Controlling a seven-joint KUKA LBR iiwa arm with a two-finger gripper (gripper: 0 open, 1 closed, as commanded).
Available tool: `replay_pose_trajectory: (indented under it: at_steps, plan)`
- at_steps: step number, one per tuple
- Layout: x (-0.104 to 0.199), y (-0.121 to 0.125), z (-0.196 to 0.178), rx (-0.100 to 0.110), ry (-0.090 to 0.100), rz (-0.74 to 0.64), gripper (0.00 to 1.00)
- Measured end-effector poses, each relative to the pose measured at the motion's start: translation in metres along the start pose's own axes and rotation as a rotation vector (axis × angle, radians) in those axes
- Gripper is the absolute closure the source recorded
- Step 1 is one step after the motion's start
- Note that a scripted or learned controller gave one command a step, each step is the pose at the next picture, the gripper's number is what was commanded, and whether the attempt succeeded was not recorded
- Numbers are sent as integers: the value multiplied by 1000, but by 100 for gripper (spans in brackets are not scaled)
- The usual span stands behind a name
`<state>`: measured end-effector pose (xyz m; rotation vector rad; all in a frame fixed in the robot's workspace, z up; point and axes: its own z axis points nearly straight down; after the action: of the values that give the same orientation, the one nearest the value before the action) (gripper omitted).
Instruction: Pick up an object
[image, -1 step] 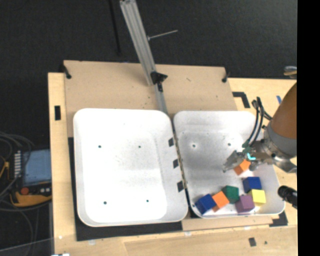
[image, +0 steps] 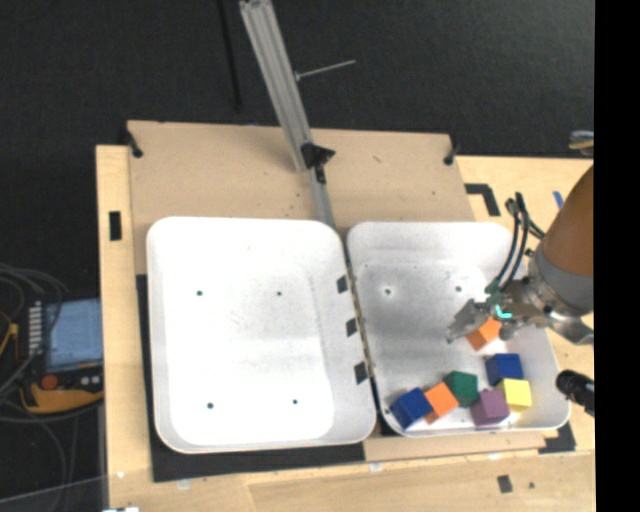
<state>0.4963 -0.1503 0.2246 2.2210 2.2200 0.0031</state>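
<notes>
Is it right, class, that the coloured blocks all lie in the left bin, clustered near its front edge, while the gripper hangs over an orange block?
Not quite. The camera view shows the blocks in the right bin, not the left one. The rest stands: they cluster near its front edge, and the gripper hangs over an orange block.

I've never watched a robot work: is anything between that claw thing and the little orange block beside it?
Nothing visible: the end effector sits right at the small orange block in the right bin. The other blocks lie apart, nearer the bin's front edge.

Two white bins (image: 250, 330) are seen on a tan bench (image: 290, 160). Blocks are coloured blue (image: 411, 405), orange (image: 441, 399), green (image: 462, 386), purple (image: 490, 406) and yellow (image: 517, 393); another orange block (image: 484, 334) is seen by the grey gripper (image: 478, 322).
</notes>
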Motion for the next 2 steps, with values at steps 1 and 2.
replay_pose_trajectory:
  at_steps: [1, 2]
  plan:
    - [-1, 6, 60, 7, -1, 1, 0]
    - [-3, 4, 102, 6, -2, 2, 0]
